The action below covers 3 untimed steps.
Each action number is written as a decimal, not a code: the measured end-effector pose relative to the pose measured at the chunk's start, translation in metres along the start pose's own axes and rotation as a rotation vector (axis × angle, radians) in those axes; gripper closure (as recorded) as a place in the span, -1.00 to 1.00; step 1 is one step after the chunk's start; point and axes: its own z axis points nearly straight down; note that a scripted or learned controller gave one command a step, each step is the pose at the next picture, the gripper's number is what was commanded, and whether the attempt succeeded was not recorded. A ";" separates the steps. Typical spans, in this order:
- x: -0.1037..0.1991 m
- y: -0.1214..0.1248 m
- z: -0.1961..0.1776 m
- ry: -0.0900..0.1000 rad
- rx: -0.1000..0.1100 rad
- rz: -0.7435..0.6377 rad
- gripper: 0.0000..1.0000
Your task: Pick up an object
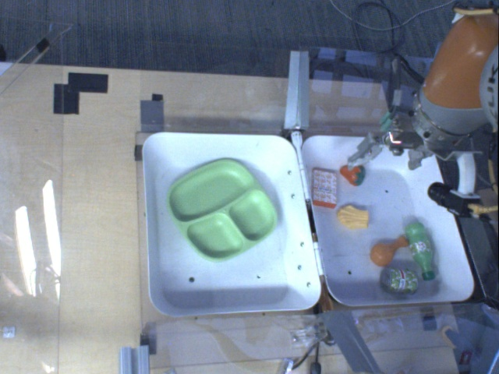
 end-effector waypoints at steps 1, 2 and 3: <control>0.003 0.024 0.132 -0.001 -0.013 0.059 -1.00; -0.001 0.067 0.138 -0.001 -0.016 0.082 -1.00; 0.001 0.071 0.122 0.001 -0.030 0.075 1.00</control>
